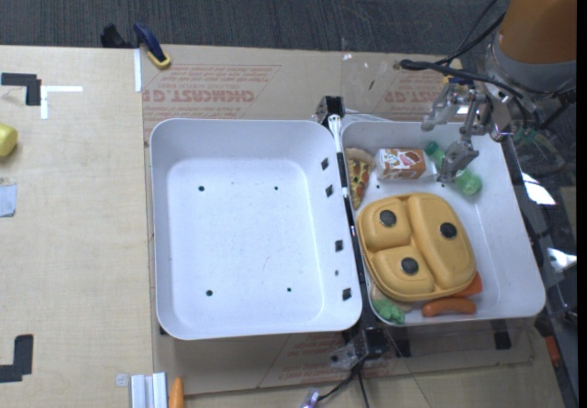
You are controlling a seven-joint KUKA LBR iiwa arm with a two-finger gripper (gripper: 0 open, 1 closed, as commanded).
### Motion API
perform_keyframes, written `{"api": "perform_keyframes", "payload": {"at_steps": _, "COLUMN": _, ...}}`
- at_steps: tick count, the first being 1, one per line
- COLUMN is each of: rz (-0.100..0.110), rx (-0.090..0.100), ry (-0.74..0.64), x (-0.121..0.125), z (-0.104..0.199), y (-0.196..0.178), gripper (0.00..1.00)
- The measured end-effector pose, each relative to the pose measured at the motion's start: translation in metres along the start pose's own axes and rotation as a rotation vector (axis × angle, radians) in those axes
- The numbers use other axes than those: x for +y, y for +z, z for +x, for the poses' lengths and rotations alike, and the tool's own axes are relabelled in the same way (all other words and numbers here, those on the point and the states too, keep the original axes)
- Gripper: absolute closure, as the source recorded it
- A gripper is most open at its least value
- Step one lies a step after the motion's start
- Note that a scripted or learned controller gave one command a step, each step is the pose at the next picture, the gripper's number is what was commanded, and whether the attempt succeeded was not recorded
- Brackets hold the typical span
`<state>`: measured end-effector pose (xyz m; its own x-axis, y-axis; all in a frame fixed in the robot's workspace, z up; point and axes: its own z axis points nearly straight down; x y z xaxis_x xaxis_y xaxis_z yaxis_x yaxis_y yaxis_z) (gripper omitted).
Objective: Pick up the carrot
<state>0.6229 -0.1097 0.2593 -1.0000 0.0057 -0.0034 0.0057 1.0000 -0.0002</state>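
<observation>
Carrot [448,307] lies flat near the front edge of the right bin [515,255], orange, long axis roughly along that edge, just in front of the big yellow three-pocket tray [417,246]. It looks touching or nearly touching the tray's front rim; cannot tell which. A second orange bit [473,285] peeks out at the tray's front-right corner, just above the carrot. Small green piece [389,311] sits at the bin's front-left corner, beside the carrot's left end.

Yellow tray fills the middle of the right bin. Behind it, toward the back edge: a small red-and-white carton [402,163], a pizza-slice toy [357,175] along the left wall, and a green round item [469,182] near the back right.

Gripper [455,157] hangs over the back part of the right bin, well apart from the carrot, close to the green round item. Nothing visibly between the fingers; whether they are spread or closed, cannot tell.

Left bin [174,241] sits alongside, walls touching at the middle.
</observation>
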Motion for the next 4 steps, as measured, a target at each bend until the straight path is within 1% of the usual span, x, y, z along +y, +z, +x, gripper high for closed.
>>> {"api": "perform_keyframes", "payload": {"at_steps": 1, "rz": 0.0, "rx": 0.0, "ry": -0.086, "x": -0.016, "z": 0.038, "y": 0.099, "gripper": 0.0}}
{"api": "perform_keyframes", "payload": {"at_steps": 2, "rz": 0.0, "rx": -0.001, "ry": -0.057, "x": -0.003, "z": 0.076, "y": 0.123, "gripper": 0.0}}
{"api": "perform_keyframes", "payload": {"at_steps": 3, "rz": 0.001, "rx": -0.025, "ry": -0.15, "x": -0.055, "z": 0.039, "y": 0.15, "gripper": 0.0}}
{"api": "perform_keyframes", "payload": {"at_steps": 4, "rz": 0.017, "rx": -0.026, "ry": 0.019, "x": -0.021, "z": 0.025, "y": 0.149, "gripper": 0.0}}
